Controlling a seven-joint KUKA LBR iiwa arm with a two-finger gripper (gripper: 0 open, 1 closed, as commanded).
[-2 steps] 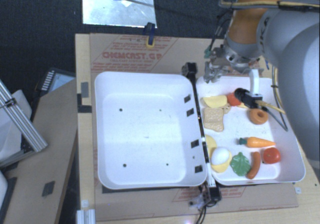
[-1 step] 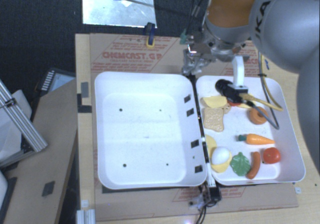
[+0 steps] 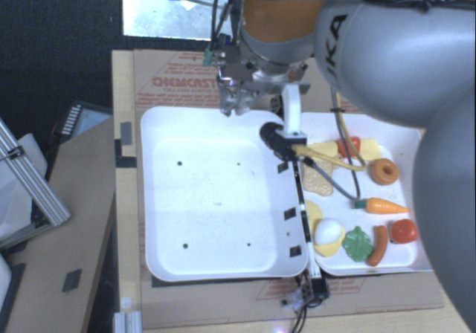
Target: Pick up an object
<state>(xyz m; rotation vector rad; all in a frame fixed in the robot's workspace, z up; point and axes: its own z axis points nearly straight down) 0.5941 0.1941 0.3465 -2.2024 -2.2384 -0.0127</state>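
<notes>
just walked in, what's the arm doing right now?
The KUKA arm's gripper hangs over the far edge of the view's left bin, with nothing visibly in its grasp. The toy food all lies in the right bin: a donut, carrot, tomato, egg and others. No pick made yet.

White bins point(image 3: 216, 198), orange carrot point(image 3: 388, 207), brown doughnut point(image 3: 384, 171), red tomato point(image 3: 404, 230), green lettuce point(image 3: 358, 244), white egg point(image 3: 328, 232), reddish sausage point(image 3: 378, 245)
</notes>
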